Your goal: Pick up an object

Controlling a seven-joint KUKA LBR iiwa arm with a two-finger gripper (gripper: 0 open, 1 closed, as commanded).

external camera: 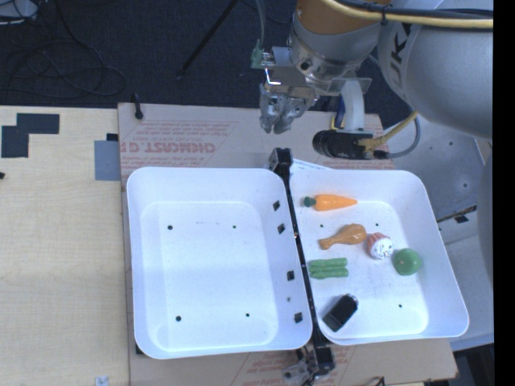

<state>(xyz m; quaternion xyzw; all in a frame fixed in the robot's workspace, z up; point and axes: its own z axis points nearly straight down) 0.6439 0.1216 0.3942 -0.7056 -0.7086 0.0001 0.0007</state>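
White plastic makes up both bins; we see the left bin (205, 268) bare and the right bin (434, 240) holding all the candidates: an orange carrot (333, 203) near the back, a tan drumstick (344, 236) in the middle, a small red-and-white ball (379, 246) touching its right end, a green ball (407, 261) just beside that, a green bean pod (328, 268) below the drumstick, and a black block (340, 312) near the front. The end effector (278, 119) hangs high above the back edge of the table (56, 240), beyond both bins and well apart from every object; whether it is spread or closed we cannot tell from this slant. We judge the pick has yet to begin. The risks we foresee: a descent onto the drumstick could nudge the small ball and spoil the grasp, the round balls may roll away from a closing grip, and the flat bean pod sits low against the floor, so a shallow reach could close on nothing.
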